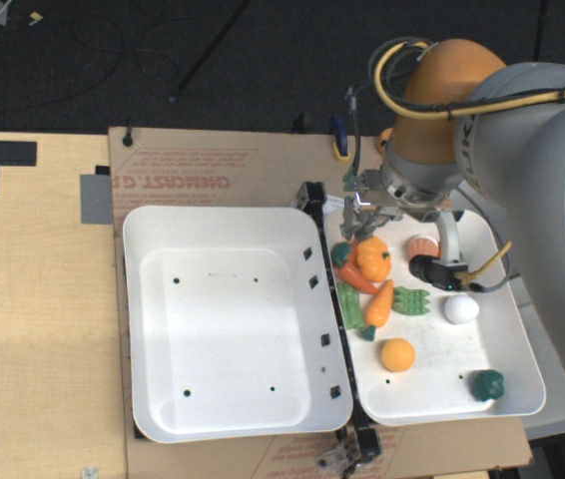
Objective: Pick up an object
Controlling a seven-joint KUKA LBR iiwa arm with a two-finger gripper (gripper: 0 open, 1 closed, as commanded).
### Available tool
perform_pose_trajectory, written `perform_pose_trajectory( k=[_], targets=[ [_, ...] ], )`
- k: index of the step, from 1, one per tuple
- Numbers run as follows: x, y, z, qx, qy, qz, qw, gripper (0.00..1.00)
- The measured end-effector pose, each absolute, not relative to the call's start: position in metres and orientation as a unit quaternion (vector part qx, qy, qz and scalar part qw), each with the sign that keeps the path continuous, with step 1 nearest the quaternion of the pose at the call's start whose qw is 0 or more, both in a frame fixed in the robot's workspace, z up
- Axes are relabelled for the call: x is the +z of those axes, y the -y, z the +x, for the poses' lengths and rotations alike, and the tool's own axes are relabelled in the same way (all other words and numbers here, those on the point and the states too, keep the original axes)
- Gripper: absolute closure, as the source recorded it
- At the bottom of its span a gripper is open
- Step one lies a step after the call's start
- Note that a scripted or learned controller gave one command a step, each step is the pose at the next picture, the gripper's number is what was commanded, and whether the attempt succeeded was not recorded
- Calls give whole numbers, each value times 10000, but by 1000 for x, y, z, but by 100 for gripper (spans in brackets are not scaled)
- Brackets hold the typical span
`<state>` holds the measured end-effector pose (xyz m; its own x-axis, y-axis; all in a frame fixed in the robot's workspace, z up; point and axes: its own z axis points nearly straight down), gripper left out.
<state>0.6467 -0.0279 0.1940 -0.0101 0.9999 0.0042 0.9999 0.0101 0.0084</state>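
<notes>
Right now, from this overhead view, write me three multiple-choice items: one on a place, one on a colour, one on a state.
1. Which bin holds the toys?
A. the view's left one
B. the view's right one
C. both

2. What colour is the egg-shaped object near the right bin's middle?
A. white
B. blue
C. black

3. Where is the gripper?
A. over the left bin
B. over the bare bench
C. low over the right bin's toy pile

Answers: 1 B, the toys all lie in the right bin; 2 A, it is white against the tray; 3 C, it hangs just above the small pumpkin and carrot.
</notes>
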Motion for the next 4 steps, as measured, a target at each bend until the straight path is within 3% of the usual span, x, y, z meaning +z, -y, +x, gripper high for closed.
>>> perform_pose_trajectory(
  k=[1, 2, 3, 4],
  targets=[
    [187, 7, 643, -10, -7082, 7060, -18, 100],
    [187, -8, 546, -34, -7066, 7076, -47, 100],
    [187, -40, 575, -7, -7082, 7060, -10, 100],
    [187, -87, 616, -1, -7084, 7058, -3, 100]
  ],
)
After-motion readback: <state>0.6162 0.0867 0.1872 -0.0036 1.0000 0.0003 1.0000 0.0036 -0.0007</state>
